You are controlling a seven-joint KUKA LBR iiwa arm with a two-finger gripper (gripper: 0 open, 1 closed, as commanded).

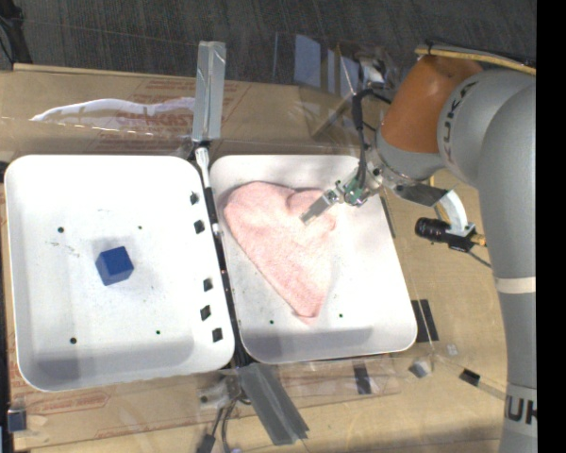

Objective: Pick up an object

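A pink cloth [281, 239] lies crumpled in the right bin [377, 319], stretching from the bin's upper middle down toward its lower centre. My gripper [323, 206] hangs low over the cloth's upper right edge, at or just above the fabric; I cannot tell whether it touches. A small blue cube [114, 264] sits alone on the floor of the left bin [38, 347], far from the gripper.
The grey arm with its orange band [420, 111] reaches in from the upper right, over the right bin's far corner. A metal divider bracket [208, 92] stands at the back between the bins. Cardboard and tape surround the bins.
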